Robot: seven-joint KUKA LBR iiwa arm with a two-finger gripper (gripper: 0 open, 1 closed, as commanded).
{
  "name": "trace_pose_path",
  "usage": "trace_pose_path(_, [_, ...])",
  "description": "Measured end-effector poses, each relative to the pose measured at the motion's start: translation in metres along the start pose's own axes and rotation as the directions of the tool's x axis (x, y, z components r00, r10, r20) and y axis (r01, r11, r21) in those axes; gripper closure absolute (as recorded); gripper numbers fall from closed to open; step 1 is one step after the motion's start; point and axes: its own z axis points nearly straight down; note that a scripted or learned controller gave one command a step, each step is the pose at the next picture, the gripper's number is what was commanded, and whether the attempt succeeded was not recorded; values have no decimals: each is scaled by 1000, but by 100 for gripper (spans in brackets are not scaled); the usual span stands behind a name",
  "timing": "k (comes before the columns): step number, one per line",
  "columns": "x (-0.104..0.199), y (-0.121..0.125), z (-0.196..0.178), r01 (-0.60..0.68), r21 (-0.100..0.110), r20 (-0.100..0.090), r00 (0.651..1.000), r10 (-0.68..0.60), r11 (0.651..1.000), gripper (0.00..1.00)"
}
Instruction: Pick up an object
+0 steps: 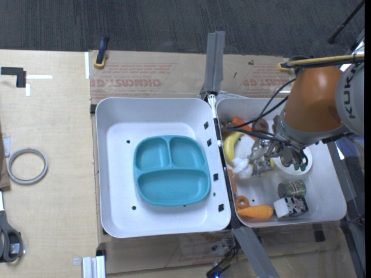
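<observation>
My gripper (262, 160) reaches down into the right bin (329, 212), its metal fingers pointing left toward the bin's middle. Just left of it lie a yellow banana (231, 145) and a crumpled white object (242, 167). Behind the gripper sits a white cup or bowl (297, 161). Nearer the front of the bin are a green can (291, 189), a small white box (288, 207), an orange carrot (255, 212) and an orange ring (241, 201). An orange-red item (237, 122) lies at the bin's back. Nothing is seen between the fingers.
The left bin (116, 201) holds a teal divided plate (172, 170). A divider rail (217, 149) separates the bins. A roll of grey tape (25, 165) and scissors (8, 242) lie on the bench at left. The orange-banded arm (313, 100) hangs over the right bin's back right.
</observation>
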Motion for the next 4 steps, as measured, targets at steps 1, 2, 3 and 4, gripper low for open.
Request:
trace_pose_path(1, [0,0,0,0,0,0,1000,0,1000,0])
trace_pose_path(2, [60,-3,8,-50,-1,3,999,50,999,0])
trace_pose_path(3, [59,-3,-1,-48,0,5,999,48,999,100])
trace_pose_path(4, [54,-70,10,-337,0,-4,942,337,942,100])
